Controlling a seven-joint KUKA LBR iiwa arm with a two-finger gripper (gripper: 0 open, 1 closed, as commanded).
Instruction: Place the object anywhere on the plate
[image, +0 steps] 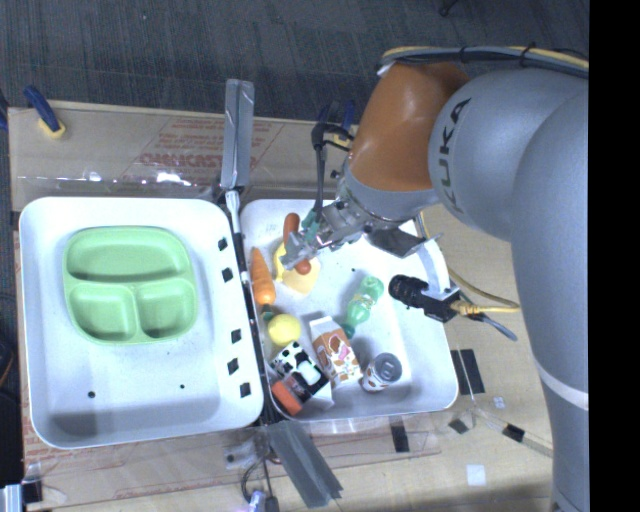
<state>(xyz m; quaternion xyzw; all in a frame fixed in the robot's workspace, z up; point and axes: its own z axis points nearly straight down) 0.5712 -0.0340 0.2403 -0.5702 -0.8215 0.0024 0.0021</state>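
Observation:
A green plate (128, 282) with three compartments lies in the left bin (60, 400). My gripper (301, 252) hangs low in the right bin (432, 385), near its back left corner. It sits right over a pale yellow object (300, 279) with a small reddish piece on top. A red sausage-shaped item (291, 227) lies just behind the gripper. An orange carrot (261, 277) lies to its left along the bin wall. The arm hides the back right of this bin.
The right bin also holds a yellow lemon (283, 329), a small printed carton (335, 355), a green bottle (362, 301), a small can (381, 372) and a black-and-white item (295, 366). A raised divider (238, 300) separates the bins.

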